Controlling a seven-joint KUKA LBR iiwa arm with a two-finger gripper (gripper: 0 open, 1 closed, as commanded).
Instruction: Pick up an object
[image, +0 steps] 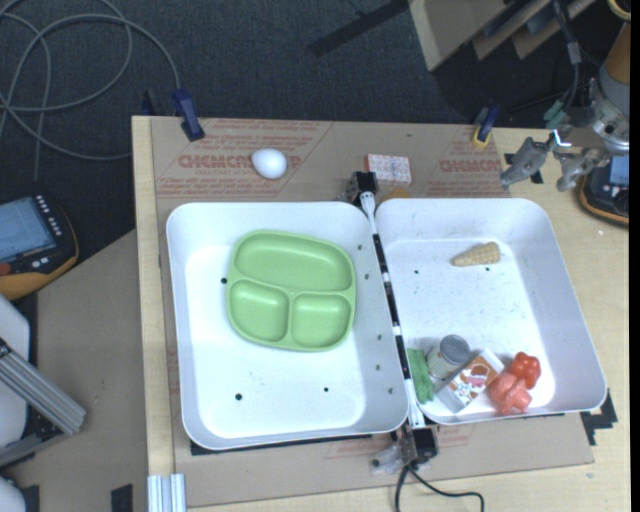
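My gripper (546, 166) hangs above the bench beyond the far right corner of the right bin (560, 262), open, with nothing between its fingers. In that bin a tan cone-shaped piece (476, 255) lies near the far side. At the near edge a small grey can (452, 352), a white and orange carton (468, 382), a red pepper (514, 382) and a green item (421, 378) crowd together. All of these lie well away from the gripper.
The left bin (200, 330) holds a green divided plate (292, 290). On the bench behind the bins rest a white egg (268, 162) and a small patterned block (388, 168). Blue clamps (186, 112) (485, 125) grip the bench's far edge.
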